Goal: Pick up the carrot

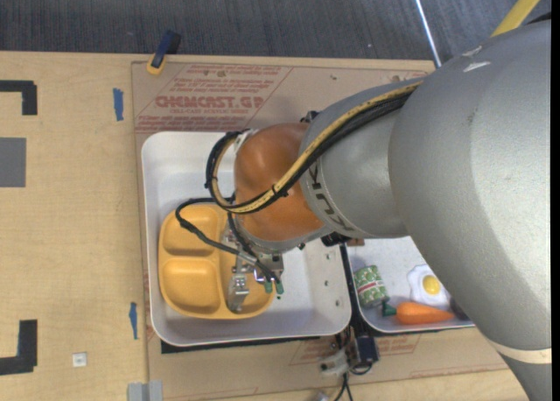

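Note:
The carrot (422, 313), orange with a green end, lies at the near edge of the right bin (395, 326). My gripper (240, 292) hangs over the left bin (175, 163), down at the yellow divided tray (191, 278), far to the left of the carrot. The big grey arm with its orange band (267, 185) covers much of both bins.
In the right bin, a small green can (368, 285) stands left of the carrot and a fried-egg toy (428, 284) lies behind it. A blue and yellow clip (163, 50) lies on the bench at the far side. Cardboard lines the bench under the bins.

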